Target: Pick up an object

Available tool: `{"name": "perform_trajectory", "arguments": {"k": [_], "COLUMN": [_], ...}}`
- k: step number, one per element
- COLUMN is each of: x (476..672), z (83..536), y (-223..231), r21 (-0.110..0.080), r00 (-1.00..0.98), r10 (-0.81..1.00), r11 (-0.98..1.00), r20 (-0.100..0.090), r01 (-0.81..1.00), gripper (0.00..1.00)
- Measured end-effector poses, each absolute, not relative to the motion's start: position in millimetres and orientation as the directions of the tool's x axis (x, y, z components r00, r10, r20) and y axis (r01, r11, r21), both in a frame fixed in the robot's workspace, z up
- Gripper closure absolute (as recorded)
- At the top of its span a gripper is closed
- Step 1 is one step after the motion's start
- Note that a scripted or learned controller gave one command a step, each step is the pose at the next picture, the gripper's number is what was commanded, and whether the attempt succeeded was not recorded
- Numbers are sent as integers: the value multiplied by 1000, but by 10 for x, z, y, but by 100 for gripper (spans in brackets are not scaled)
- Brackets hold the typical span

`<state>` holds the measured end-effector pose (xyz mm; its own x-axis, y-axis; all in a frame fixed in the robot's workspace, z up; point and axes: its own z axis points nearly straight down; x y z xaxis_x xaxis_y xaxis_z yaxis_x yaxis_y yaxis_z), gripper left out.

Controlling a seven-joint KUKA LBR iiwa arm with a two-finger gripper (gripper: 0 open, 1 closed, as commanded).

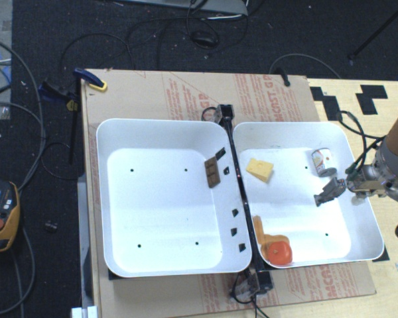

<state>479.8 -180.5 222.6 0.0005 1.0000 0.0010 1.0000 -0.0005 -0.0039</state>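
We see the claw (330, 193) low over the right bin (365, 234), near its right wall, at the end of the grey arm (383, 176) that comes in from the right. Its dark fingers point to the left and a little downward in the picture. They are small and dark against the white floor, so we cannot tell if they are spread or pressed together, and we see no object between them.

Just above the claw, near it but apart, lies a small can (322, 161), white with a red mark, on its side. To the left of the claw and a little higher lies a yellow block (260, 169), well apart from it. Below and to the left of the claw, in the near left corner of the same bin, sits a red ball (278, 251) touching an orange piece (259, 228) that runs along the wall.

Far to the left of the claw, past the wall between the bins, a brown bar (212, 173) leans in the left bin (119, 177).
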Motion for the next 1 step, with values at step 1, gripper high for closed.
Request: {"name": "perform_trajectory", "arguments": {"k": [1], "x": [4807], "z": [2241], "y": [-1805], "r21": [0], "r00": [0], "r10": [1000], "r11": [0], "r20": [0], "r01": [1000], "gripper": [0]}}
